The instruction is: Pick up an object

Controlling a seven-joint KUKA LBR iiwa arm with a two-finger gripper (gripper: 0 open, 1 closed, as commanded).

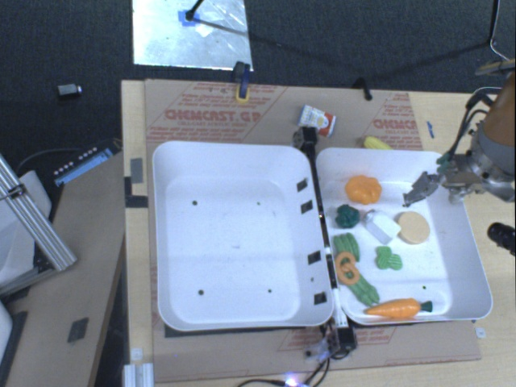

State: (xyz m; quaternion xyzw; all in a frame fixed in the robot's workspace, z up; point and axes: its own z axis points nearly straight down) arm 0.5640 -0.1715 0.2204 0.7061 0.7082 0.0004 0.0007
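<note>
Camera view, looking down at a slant on the counter (81,216): two shallow white bins sit side by side on a cardboard sheet. The left bin (234,232) has a smooth, glossy floor with a few small dark dots. The right bin (468,272) holds all the candidate objects, which look like small plastic play foods. I see an orange pumpkin-like lump (364,189) near the far middle, a dark green broccoli piece (347,215) just beside the divider, a white block (382,228) with flat faces, a flat tan disc (414,227) like a cracker touching or nearly touching that block, a lighter green leafy piece (389,258), a ridged green pod (346,244), an orange ring (348,269), another green pod (362,287) below it, and a long tapered carrot (397,307) along the near wall. The grey arm reaches in from the right, and my claw (421,190) hovers above the far right part of this bin, just beyond the tan disc. I cannot tell how the claw is set from this angle, and I see nothing gripped in it. As I judge it, the step is choosing and descending. The disc lies flat and thin, so it may be hard to catch; the white block offers parallel sides and seems the safer pick. I would centre over it, align across its narrow width, and keep clear of the disc.
</note>
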